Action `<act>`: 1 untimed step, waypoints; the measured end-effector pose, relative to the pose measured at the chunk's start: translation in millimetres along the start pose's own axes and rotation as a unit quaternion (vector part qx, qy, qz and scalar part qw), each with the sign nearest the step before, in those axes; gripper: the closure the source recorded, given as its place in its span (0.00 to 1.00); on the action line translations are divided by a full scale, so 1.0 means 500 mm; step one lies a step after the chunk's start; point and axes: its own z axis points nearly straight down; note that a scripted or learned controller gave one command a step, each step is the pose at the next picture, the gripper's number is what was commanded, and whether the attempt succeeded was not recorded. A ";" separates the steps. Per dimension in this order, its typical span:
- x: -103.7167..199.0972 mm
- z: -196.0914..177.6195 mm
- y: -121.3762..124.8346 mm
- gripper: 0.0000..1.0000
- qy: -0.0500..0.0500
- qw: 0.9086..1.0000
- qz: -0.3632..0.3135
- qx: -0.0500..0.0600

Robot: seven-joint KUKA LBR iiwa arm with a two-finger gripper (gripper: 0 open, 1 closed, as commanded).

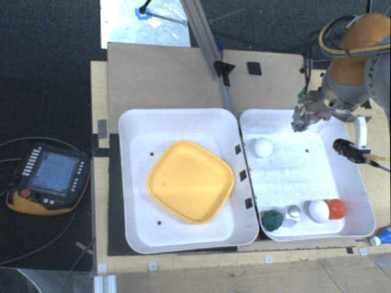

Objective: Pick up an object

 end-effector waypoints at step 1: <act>-0.004 -0.095 -0.014 1.00 0.000 1.000 0.000 0.000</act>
